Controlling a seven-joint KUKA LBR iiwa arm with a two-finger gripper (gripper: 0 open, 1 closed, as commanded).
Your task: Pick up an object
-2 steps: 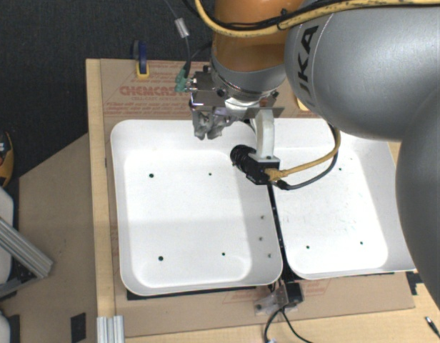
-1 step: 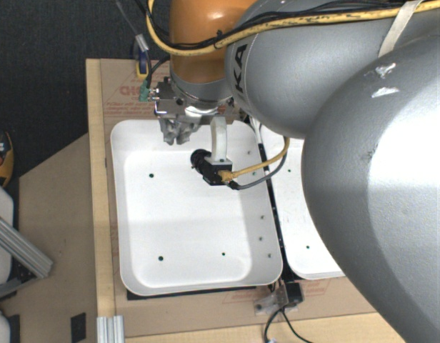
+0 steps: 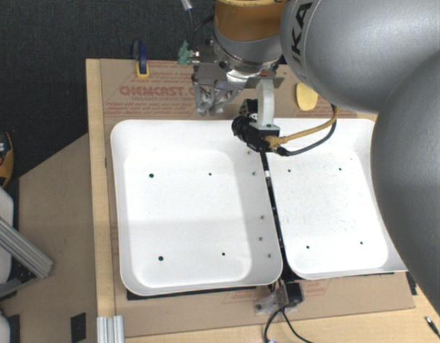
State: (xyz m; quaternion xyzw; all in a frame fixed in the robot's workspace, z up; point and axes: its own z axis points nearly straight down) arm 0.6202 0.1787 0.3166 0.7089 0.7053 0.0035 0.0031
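Cables and a small black connector [image 3: 288, 294] lie at the near edge of the brown cardboard-covered tabletop [image 3: 106, 191], just in front of the two bins. Beyond them sits the left shallow white plastic bin [image 3: 127, 213], its floor showing four small dark dots and nothing that reads as a loose item. The right shallow white plastic bin [image 3: 348, 263] touches it along a dark seam; its floor shows similar dots and faint specks, and much of its right side is hidden under the large grey arm [image 3: 377, 56]. No object to pick can be made out in either bin from this view; if one exists, it may lie beneath the arm.

Farther back, the end effector [image 3: 211, 104] hangs below the orange band, over the cardboard just beyond the left bin's far rim. Whether it is released or clenched cannot be told, and nothing visible sits in it. A black cable bundle [image 3: 250, 131] with a tan lead dangles beside it over the seam. A yellow clamp [image 3: 142, 66] grips the far edge of the board.

The likely risk is a descent onto bare cardboard or the bin rim, closing on nothing, since no target lies under the tool. The dangling cable could also snag on the rim.
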